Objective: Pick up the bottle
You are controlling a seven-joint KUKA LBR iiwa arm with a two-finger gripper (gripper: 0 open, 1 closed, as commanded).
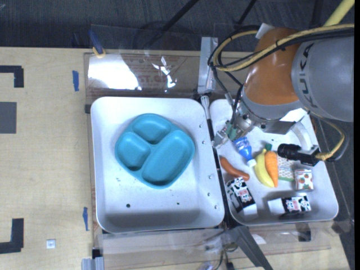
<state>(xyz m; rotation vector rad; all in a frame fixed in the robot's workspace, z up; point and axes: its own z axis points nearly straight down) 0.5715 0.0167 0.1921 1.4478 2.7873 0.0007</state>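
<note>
Left bin (pixel 107 207) has just the blue divided plate (pixel 154 149), loads of room around it. Right bin (pixel 329 198) is cramped: pincer (pixel 228 133) by its left wall, can't tell how open. Bottle (pixel 243 149) lies just beside it, against the sausage (pixel 229 167), banana (pixel 261 170) and carrot (pixel 271 165). Arm (pixel 323 77) reads "KU".

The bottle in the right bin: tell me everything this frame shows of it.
The bottle is small, clear-looking plastic with a blue label or body. It lies tilted in the right bin near that bin's left wall, just below the pincer. Its upper end sits at the pincer's tip; a grip cannot be confirmed. The orange sausage-like piece lies just below-left of it.
</note>
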